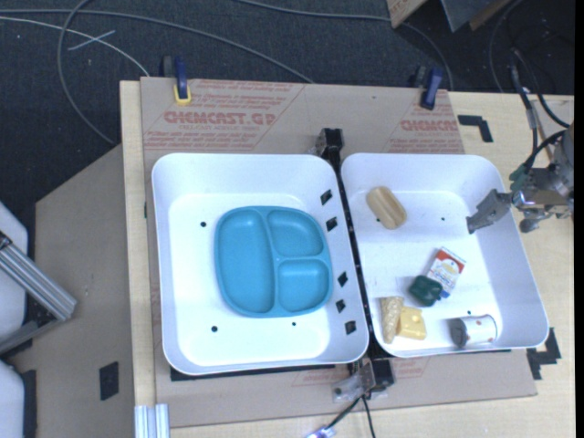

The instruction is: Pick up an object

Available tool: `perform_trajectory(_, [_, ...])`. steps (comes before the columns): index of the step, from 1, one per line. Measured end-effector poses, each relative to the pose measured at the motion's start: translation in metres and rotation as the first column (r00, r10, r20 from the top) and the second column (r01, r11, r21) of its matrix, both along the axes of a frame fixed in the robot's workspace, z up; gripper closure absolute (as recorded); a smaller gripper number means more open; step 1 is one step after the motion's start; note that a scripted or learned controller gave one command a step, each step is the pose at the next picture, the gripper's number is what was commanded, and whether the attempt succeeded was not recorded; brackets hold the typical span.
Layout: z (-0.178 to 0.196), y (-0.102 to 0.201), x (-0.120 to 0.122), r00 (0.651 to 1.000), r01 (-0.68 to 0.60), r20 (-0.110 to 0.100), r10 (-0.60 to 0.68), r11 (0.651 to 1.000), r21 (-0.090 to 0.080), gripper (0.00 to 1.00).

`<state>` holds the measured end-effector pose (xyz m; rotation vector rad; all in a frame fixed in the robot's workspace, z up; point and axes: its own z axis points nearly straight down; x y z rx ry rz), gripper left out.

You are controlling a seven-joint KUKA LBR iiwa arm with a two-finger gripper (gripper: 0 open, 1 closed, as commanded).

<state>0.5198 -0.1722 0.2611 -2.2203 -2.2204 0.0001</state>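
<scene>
A teal three-compartment plastic plate (273, 260) is located centrally in the left shallow white bin (173, 245). In the right shallow white bin (511, 318), a tan bread-roll-shaped object (387, 207) is found near the upper left, yellow corn and cheese pieces (402, 319) at the lower left, a dark green item (424, 289) against a red-and-white packet (446, 268), and a small white cylindrical container (474, 328) lower right. The hand (493, 210) is positioned over the bin's right edge; nothing is gripped, and its opening cannot be determined.
</scene>
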Motion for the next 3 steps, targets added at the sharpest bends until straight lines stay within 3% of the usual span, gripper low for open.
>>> perform_trajectory(3, [-0.143, 0.013, -0.002, 1.000, 0.000, -0.005, 0.000, 1.000, 0.003, 0.00])
